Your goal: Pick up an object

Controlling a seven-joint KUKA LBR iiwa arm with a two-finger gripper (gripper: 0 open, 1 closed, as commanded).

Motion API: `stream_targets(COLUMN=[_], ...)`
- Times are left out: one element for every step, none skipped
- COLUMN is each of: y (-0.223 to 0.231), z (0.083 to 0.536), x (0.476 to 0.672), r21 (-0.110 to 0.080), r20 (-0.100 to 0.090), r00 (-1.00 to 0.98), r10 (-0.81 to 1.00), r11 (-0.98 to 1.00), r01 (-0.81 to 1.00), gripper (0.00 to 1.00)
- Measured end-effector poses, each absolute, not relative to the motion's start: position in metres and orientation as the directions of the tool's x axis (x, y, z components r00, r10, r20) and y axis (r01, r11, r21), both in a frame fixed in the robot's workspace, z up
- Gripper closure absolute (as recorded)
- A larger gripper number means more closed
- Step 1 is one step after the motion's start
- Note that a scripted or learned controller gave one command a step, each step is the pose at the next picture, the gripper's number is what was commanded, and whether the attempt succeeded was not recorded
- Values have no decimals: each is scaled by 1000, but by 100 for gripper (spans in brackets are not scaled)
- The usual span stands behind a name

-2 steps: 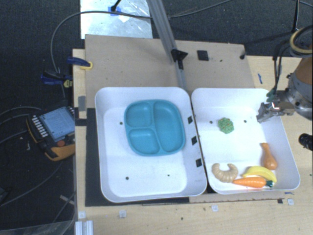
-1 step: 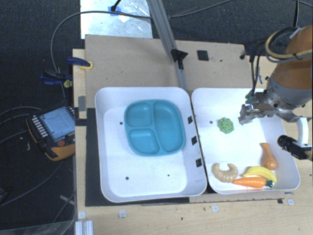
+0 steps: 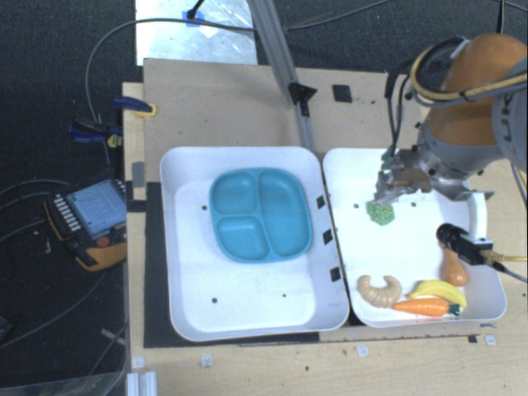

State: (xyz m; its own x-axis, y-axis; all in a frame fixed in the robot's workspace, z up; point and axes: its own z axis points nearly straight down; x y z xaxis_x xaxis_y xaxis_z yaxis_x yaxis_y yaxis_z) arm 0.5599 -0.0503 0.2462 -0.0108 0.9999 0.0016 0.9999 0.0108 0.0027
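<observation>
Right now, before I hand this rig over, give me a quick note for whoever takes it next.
Gripper: low in the right bin, directly over the green broccoli piece; whether it grips it cannot be told from this angle.
Other things in the right bin: croissant, carrot, banana and an orange-brown piece along the near and right side.
Left bin: holds the blue divided plate.
Done: arm positioned at the broccoli piece.
Left: confirm a grasp and lift; nothing is visibly raised yet.
</observation>
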Motion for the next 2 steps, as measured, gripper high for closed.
stream_targets(y=[4,58], z=[251,238], x=[556,565], r21=[3,1], r20=[1,1], r00=[-11,-10], r10=[1000,1000], r11=[11,10], r01=[1000,1000], gripper=[100,100])
